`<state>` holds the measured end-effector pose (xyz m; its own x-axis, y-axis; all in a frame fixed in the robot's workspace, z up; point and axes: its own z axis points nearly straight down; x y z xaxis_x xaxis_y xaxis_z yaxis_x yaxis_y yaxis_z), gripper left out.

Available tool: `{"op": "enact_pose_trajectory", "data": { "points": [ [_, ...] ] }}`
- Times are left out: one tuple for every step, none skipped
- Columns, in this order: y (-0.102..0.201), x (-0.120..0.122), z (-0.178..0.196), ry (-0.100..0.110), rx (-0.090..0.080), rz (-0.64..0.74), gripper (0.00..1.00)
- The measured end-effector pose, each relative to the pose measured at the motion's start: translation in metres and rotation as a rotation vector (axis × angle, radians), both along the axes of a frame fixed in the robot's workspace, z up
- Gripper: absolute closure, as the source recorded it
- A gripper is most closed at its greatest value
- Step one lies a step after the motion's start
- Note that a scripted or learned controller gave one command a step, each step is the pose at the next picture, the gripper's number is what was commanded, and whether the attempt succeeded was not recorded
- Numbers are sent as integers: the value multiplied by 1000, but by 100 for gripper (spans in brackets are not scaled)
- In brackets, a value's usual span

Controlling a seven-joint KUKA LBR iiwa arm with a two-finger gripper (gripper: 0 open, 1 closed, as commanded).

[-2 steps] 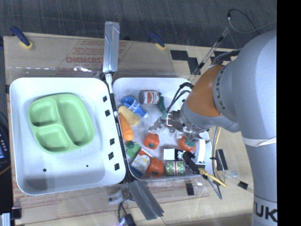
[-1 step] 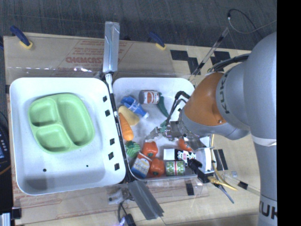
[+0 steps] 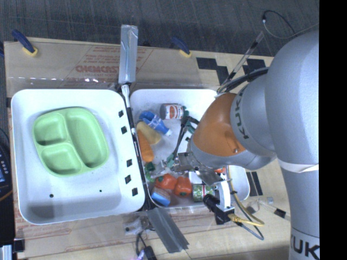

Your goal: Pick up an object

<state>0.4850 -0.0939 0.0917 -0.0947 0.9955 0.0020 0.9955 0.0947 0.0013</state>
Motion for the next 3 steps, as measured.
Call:
{"op": "enact_pose_trajectory", "data": {
  "points": [
    [0,1,7,4,3,4,100],
    [45,-6,152,6,-2,-265,100],
    [45,-6,151,7,-2,-265,0]
  ]
}}
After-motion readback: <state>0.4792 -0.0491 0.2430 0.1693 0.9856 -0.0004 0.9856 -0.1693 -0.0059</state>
